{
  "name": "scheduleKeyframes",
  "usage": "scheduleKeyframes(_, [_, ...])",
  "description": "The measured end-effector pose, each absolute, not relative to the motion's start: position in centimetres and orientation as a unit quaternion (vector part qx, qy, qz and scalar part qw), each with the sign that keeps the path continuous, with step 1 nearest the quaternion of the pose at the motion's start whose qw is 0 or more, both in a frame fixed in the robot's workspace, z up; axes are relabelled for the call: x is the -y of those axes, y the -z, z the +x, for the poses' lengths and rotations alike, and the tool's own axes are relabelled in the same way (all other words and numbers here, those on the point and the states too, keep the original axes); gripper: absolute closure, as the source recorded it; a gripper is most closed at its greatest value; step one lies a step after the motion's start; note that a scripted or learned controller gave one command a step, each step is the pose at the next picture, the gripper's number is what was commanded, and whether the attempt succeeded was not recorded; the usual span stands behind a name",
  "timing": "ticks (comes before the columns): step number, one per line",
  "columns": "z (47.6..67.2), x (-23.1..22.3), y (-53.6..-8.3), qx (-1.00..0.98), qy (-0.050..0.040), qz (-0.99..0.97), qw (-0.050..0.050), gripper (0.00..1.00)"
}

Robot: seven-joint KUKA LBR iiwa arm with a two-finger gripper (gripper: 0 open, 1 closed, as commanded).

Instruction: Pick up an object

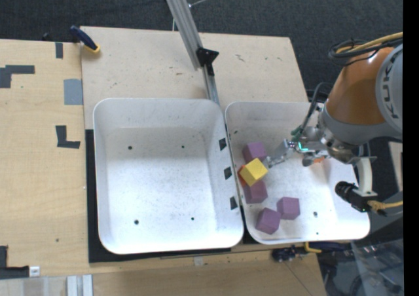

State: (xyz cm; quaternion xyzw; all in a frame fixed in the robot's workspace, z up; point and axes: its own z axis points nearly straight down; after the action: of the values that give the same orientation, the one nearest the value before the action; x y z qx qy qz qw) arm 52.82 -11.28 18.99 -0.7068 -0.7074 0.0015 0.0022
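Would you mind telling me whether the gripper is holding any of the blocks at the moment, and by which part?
That cannot be told. The gripper is low in the right bin, right beside the yellow block, but no block visibly sits between its fingers.

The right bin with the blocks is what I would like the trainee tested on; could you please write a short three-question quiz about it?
1. True or false: the yellow block lies in the right bin.
2. How many purple blocks are in that bin?
3. The end effector is: A) over the left bin, B) over the right bin near the yellow block, C) outside both bins.

Key: 1 true; 2 four, at and; 3 B.
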Motion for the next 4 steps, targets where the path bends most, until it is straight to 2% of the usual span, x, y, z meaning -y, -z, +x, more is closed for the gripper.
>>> scheduleKeyframes(1, [52.9, 11.3, -19.2, 0.708, -0.0005, -0.707, 0.001, 0.0])
scheduleKeyframes(3, [53.9, 11.2, -11.9, 0.705, 0.0027, -0.709, -0.01, 0.0])
scheduleKeyframes(4, [54.2, 11.4, -11.3, 0.706, 0.0044, -0.708, -0.012, 0.0])
